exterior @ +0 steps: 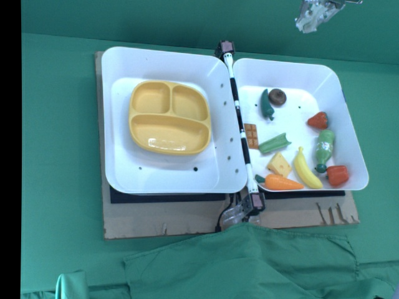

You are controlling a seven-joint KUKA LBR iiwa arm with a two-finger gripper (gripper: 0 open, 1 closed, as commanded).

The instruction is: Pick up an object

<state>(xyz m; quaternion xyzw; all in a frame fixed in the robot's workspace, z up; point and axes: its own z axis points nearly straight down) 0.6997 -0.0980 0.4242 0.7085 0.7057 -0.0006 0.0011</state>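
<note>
My gripper point(310, 18) hangs high at the top right of the camera view, above and behind the right bin point(349, 129), with nothing seen between its fingers. The right bin holds toy food: a dark green pepper point(267, 105), a brown round piece point(277, 96), a waffle square point(251, 135), a green bean pod point(275, 143), a cheese wedge point(280, 164), a carrot point(282, 182), a banana point(306, 170), a green bottle-shaped piece point(323, 148), a strawberry point(318, 120) and a red pepper point(337, 175).
The left bin point(118, 161) holds a yellow divided plate point(169, 117). A white hinge bar point(239, 129) runs between the two bins. Both bins rest on a cardboard sheet point(156, 220). Green cloth point(249, 263) is bunched at the front.
</note>
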